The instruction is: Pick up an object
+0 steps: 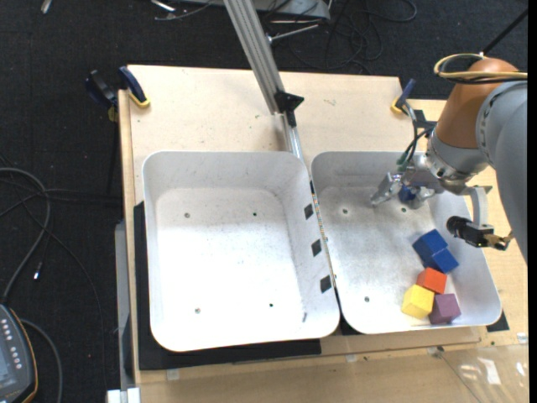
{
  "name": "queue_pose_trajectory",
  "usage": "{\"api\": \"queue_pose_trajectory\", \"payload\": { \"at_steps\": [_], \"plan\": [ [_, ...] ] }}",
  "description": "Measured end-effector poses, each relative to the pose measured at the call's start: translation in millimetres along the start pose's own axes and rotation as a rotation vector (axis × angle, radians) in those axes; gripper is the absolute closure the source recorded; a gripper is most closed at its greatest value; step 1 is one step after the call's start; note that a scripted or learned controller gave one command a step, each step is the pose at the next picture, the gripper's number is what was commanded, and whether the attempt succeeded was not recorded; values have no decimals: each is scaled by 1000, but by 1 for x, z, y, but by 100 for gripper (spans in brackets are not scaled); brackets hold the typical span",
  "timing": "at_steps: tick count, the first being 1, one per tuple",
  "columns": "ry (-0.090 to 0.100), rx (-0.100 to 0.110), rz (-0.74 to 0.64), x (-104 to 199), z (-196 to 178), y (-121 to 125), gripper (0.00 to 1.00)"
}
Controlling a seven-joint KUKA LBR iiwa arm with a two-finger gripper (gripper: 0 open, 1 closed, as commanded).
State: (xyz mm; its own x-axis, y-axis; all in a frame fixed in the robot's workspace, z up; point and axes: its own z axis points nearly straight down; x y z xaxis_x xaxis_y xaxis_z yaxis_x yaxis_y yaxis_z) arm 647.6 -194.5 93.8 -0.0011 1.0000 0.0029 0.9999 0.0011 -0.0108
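The claw hangs over the right bin's far side; its grip state can't be told. Blue, orange, yellow and purple blocks cluster at the bin's near right corner.

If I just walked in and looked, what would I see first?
Probably the big grey and orange robot arm reaching in from the right, its hand hanging over the right bin. Next, the bright blocks huddled in that bin's near right corner: a blue block, an orange block, a yellow block and a purple block.
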Motion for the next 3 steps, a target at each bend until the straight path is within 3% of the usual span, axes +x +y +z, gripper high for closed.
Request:
{"api": "queue_pose_trajectory", "payload": {
  "at_steps": [1,2,3],
  "plan": [
    [-2,52,10,68,-10,22,0],
    [3,36,16,-8,3,18,0],
    [-6,-14,-2,-1,-13,29,100]
  ]
}}
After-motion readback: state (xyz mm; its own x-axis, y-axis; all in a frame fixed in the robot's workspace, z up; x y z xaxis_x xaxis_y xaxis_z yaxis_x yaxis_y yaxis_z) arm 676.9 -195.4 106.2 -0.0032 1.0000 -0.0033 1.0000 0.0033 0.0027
